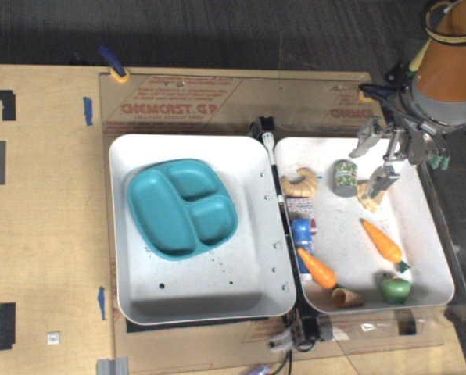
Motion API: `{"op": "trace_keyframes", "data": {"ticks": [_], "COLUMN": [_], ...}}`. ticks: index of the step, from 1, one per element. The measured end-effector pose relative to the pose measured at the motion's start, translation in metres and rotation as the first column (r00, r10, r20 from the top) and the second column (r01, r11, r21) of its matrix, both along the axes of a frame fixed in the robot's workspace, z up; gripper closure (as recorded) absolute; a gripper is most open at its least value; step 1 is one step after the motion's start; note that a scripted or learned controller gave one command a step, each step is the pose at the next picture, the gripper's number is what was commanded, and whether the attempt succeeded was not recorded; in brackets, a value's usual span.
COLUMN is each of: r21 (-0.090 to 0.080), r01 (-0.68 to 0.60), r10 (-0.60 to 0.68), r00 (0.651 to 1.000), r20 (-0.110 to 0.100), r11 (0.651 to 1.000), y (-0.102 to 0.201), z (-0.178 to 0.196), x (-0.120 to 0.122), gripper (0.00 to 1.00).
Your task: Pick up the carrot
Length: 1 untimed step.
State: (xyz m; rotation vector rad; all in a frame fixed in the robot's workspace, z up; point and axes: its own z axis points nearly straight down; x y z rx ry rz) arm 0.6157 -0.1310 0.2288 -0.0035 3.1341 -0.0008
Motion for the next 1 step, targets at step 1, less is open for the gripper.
{"op": "trace_keyframes", "data": {"ticks": [1], "r21": [0.001], "r01": [0.146], "r10": [-0.146], "r00": [0.989], "r20": [0.005], "r11": [0.989], "y": [-0.0054], "z": [-0.1308], "x": [-0.0425], "gripper": [0.0]}}
